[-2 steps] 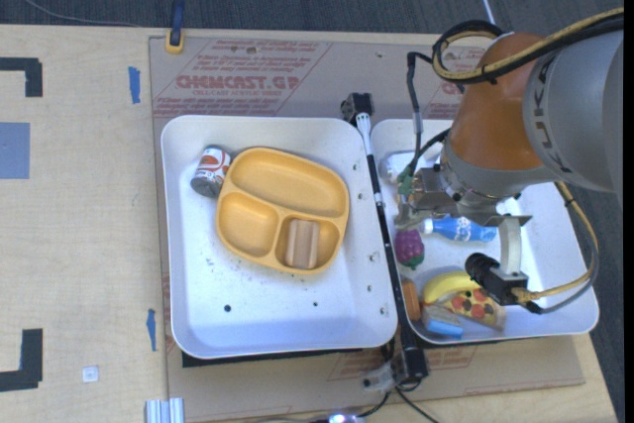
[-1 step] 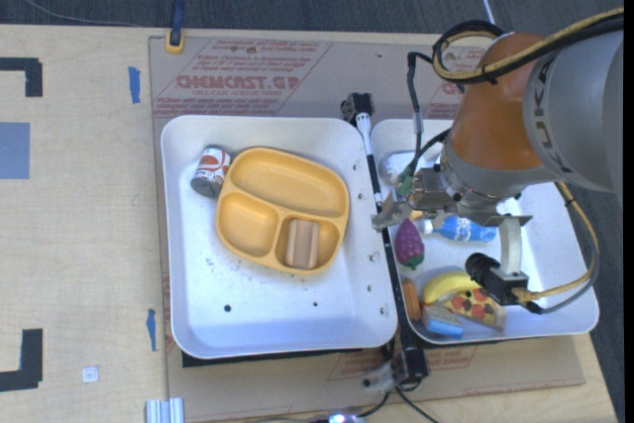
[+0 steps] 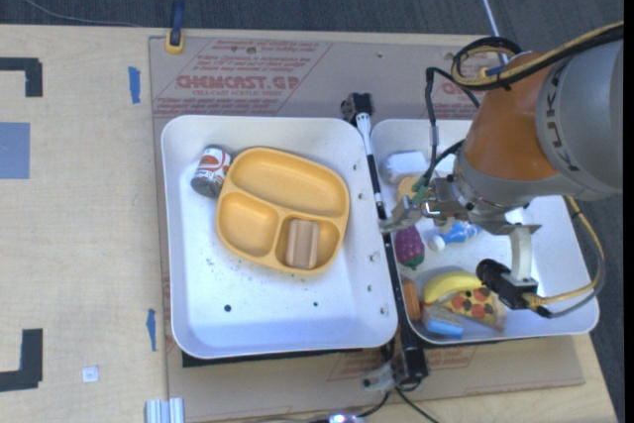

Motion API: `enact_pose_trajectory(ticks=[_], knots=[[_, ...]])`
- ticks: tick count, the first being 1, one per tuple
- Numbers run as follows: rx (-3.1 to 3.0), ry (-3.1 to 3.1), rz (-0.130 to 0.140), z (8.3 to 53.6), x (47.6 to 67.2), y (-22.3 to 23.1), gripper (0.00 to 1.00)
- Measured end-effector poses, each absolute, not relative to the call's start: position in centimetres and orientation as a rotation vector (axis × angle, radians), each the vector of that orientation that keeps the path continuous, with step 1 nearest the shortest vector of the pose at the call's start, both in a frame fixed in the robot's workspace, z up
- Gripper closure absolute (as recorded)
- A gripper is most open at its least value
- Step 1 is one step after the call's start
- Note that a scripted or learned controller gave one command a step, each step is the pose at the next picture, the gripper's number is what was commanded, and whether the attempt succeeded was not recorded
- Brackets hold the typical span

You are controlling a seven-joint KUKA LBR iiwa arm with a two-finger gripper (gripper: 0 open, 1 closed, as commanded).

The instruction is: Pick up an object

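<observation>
Camera view: arm (image 3: pixel 535 129) over right bin (image 3: pixel 584 243), gripper hidden beneath, grip impossible to tell. Banana (image 3: pixel 451 287) and grapes (image 3: pixel 409 248) packed close; risks nudging neighbours, closing on nothing.

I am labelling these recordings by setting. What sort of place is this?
Probably a robotics lab or test bench, not a home. A grey and orange arm reaches over two white bins on a taped wooden bench; toy food, such as a banana, lies inside.
</observation>
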State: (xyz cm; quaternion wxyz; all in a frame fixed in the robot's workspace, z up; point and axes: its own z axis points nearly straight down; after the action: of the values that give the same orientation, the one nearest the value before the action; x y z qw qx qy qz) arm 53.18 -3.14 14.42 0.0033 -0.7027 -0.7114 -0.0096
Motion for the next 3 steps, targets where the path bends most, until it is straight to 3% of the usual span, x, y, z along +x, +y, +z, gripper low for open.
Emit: enact_pose_trajectory(ticks=[3], knots=[[-2.198, -2.23, -0.044, 13.76, 53.23, -4.01, 0.0]])
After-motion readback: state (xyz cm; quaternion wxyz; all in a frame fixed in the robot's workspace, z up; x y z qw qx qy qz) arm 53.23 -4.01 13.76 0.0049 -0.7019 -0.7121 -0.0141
